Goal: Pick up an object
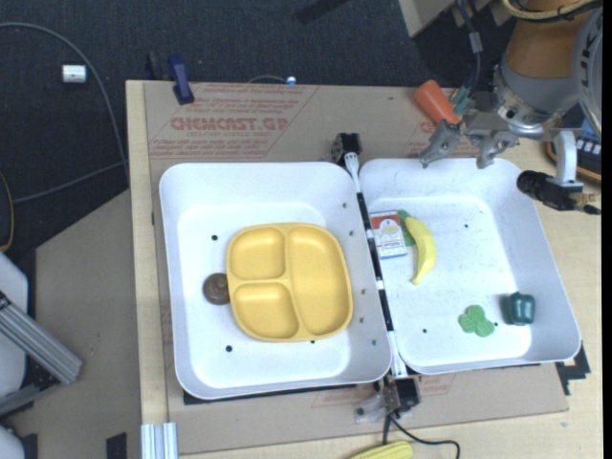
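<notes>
In the right bin (535, 256) lie a yellow banana (420, 248), a small red, white and blue carton (387, 236) right beside it, a green lumpy piece (476, 321) and a dark teal object (519, 308). My gripper (459, 153) hangs over the far rim of the right bin, well behind the banana. Its two fingers are spread open and nothing sits between them.
The left bin (186, 256) holds a yellow divided plate (287, 281) with a brown round thing (216, 288) at its left edge. An orange clamp handle (435, 102) and a blue clamp (179, 78) sit on the cardboard behind the bins.
</notes>
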